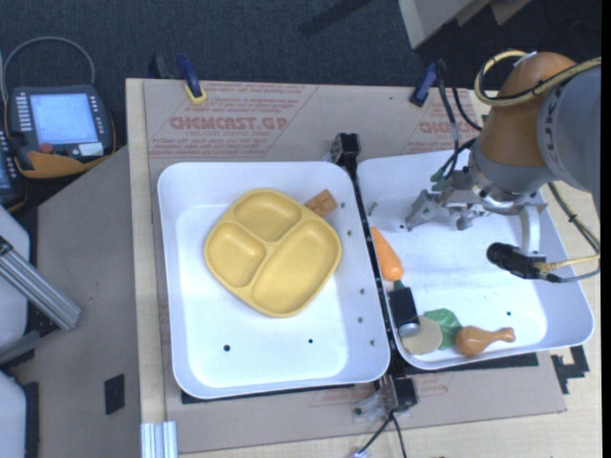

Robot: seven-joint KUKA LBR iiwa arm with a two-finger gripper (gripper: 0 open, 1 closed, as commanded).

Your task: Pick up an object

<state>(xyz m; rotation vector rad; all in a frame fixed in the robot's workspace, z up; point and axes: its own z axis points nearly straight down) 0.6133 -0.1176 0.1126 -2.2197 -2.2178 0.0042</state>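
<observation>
The claw (449, 208) is hanging low over the upper part of the right bin (563, 322), reaching in from the right under the arm's orange band (520, 113); whether its jaws are parted or closed I cannot tell from this slanted view, and nothing is showing between them. The likeliest things to pick are lying below and to the left of the claw, along the bin's left wall and lower corner: an orange toy carrot (386, 253) nearest, then a black block (402, 305), a pale round disc (424, 336) overlapping a green piece (444, 321), and a brown toy drumstick (482, 336) farthest down. All look like light, stiff plastic play food, probably smooth and apt to slip or roll. The carrot is probably best taken across its thicker middle, though it is sitting just beside the wall. The drumstick is lying freer; its narrow neck would suit a pinch. Well to the left of the claw, in the other bin (191, 351), a yellow divided plate (274, 253) is resting with a small brown block (321, 201) at its upper edge.
</observation>
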